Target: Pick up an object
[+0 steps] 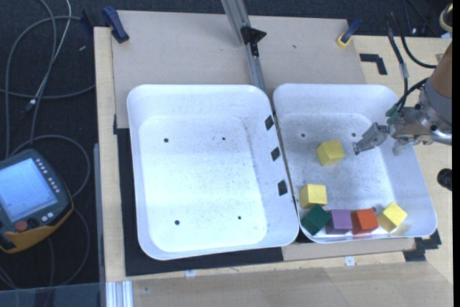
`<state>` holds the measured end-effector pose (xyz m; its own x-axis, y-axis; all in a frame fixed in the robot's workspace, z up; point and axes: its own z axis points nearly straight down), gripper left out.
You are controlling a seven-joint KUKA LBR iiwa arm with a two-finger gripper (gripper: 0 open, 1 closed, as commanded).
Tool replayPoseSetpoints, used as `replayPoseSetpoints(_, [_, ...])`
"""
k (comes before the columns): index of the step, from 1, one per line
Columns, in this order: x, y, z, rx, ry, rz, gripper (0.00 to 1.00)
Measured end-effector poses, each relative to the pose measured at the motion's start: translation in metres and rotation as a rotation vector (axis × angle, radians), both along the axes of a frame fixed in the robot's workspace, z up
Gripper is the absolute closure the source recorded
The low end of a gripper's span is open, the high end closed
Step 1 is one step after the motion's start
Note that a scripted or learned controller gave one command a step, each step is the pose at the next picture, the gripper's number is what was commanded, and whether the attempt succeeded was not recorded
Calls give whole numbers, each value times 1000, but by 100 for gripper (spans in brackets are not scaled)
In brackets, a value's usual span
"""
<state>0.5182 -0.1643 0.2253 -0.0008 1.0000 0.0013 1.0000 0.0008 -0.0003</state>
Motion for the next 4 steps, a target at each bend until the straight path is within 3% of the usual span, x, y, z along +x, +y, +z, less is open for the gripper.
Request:
replayPoseSetpoints(1, [0, 0, 0, 0, 0, 0, 0])
replayPoseSetpoints(2, [9, 68, -129, 4, 9, 3, 0])
replayPoseSetpoints(3, [48, 111, -21, 0, -11, 5, 0])
replayPoseSetpoints(4, [24, 49, -103, -2, 10, -7, 0])
